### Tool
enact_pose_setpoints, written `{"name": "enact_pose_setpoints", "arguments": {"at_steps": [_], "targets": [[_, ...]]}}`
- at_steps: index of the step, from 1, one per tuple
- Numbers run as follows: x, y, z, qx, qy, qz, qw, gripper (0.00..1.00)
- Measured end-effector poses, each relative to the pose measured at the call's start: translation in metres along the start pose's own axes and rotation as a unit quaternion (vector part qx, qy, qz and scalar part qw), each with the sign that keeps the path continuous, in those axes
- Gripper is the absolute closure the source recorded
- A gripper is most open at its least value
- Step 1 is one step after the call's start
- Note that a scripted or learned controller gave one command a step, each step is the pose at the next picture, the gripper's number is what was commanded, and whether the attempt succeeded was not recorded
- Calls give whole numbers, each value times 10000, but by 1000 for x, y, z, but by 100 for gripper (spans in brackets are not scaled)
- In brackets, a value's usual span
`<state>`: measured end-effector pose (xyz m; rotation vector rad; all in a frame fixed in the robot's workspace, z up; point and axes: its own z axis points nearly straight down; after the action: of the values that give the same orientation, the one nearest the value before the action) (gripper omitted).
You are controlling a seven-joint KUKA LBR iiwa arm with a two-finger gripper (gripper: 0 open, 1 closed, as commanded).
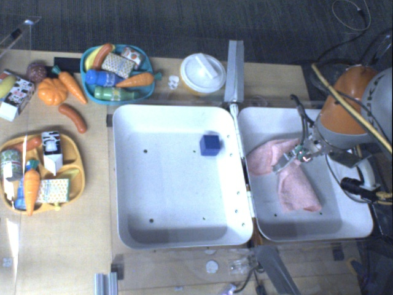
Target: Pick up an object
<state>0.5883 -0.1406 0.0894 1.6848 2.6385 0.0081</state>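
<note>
Over the right bin, claw, grip unclear, touches pink cloth stretched upper-left to lower-right.

We look down from one fixed camera set above the bench, tilted a little so the far edge of the bench and the dark carpet beyond it fill the top of our view. We stand far enough back to take in both white bins whole: the left bin sits near the middle of our frame, the right bin toward the right. On our left we also catch the bench's side strip with a yellow tray and a blue bowl. The arm enters from our right edge.
</note>
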Motion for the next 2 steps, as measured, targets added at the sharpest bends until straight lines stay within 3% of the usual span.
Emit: {"name": "enact_pose_setpoints", "arguments": {"at_steps": [1, 2], "targets": [[-32, 57, 3, 21, 9, 998, 9950, 0], [-32, 60, -10, -7, -14, 966, 9953, 100]]}}
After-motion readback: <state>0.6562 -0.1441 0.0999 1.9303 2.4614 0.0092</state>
